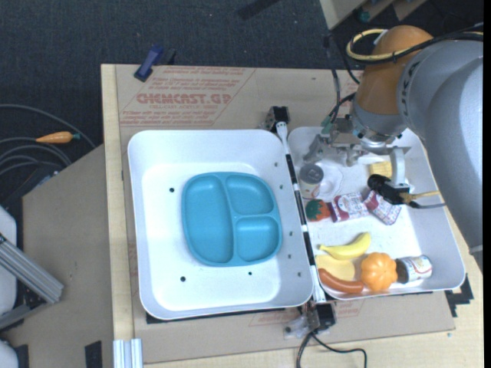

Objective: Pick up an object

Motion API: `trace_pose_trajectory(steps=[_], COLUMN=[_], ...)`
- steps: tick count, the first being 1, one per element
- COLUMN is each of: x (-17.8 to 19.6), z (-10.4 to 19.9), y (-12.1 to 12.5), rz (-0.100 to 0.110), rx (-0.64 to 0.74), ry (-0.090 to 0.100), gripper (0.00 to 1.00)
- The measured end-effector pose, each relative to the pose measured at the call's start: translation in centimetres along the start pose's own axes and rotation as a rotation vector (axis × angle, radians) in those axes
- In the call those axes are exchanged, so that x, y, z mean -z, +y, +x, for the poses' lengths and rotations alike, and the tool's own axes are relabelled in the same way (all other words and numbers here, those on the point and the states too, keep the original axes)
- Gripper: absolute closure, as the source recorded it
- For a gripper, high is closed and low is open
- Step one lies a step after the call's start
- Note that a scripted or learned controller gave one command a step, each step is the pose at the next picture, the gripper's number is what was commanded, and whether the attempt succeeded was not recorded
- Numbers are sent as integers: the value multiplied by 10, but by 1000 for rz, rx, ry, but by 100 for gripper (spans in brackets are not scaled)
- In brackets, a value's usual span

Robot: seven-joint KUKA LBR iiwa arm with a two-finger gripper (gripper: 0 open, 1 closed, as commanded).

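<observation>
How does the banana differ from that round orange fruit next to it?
The banana is yellow, long and curved, lying flat; the orange fruit is orange, round and bulkier. The banana lies nearer the bin's middle, the orange fruit nearer its front rim, beside a red-orange sausage-shaped piece. Both lie in the right bin, close together.

- I see the grey arm [449, 106] entering from the right, bulking large at the frame edge.
- Orange band [391, 67] sits above the wrist, wrist angled downward.
- End effector [343, 146] is low; metal hardware visible, finger state I can't make out.
</observation>
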State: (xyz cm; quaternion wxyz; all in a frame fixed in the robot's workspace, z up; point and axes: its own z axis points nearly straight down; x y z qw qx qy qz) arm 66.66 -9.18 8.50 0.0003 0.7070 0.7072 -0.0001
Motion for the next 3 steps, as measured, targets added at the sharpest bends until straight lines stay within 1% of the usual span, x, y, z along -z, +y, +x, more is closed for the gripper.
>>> trace_pose_trajectory(steps=[3], x=[0], z=[-2], y=[0], rz=[0], rx=[-1], ry=[0], gripper=[0])
